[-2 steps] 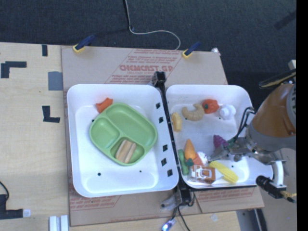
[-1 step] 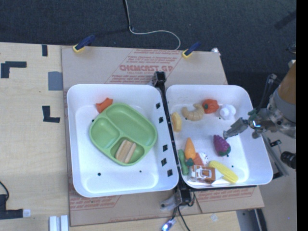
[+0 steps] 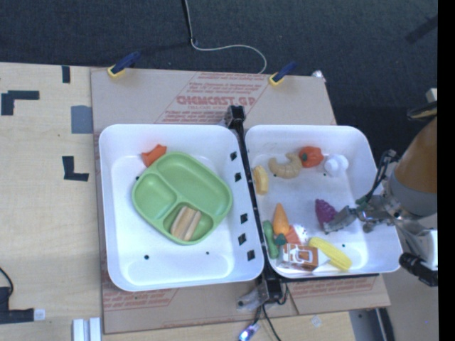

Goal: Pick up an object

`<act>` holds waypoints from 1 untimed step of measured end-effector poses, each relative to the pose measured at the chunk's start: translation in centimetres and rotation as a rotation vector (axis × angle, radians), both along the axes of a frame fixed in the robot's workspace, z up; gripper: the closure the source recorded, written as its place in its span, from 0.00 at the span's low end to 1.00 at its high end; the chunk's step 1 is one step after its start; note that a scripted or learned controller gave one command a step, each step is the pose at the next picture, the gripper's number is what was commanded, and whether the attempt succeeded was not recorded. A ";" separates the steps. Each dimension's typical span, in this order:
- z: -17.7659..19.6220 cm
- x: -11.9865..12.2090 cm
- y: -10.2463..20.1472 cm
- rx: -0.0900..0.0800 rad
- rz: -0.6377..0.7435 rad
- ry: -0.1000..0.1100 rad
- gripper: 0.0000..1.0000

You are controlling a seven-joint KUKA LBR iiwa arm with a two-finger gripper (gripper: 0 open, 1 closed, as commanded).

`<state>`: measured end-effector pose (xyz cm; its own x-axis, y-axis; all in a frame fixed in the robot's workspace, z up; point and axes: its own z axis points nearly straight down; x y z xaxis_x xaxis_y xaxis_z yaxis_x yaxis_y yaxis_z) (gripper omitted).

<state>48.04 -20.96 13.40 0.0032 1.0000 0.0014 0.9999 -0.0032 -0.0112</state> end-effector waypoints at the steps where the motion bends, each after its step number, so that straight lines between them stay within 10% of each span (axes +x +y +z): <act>1: 9.5 6.8 -1.5 -0.007 0.007 -0.023 0.00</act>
<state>54.86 -22.42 22.94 -0.0040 1.0000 -0.0058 0.9999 0.0041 0.0116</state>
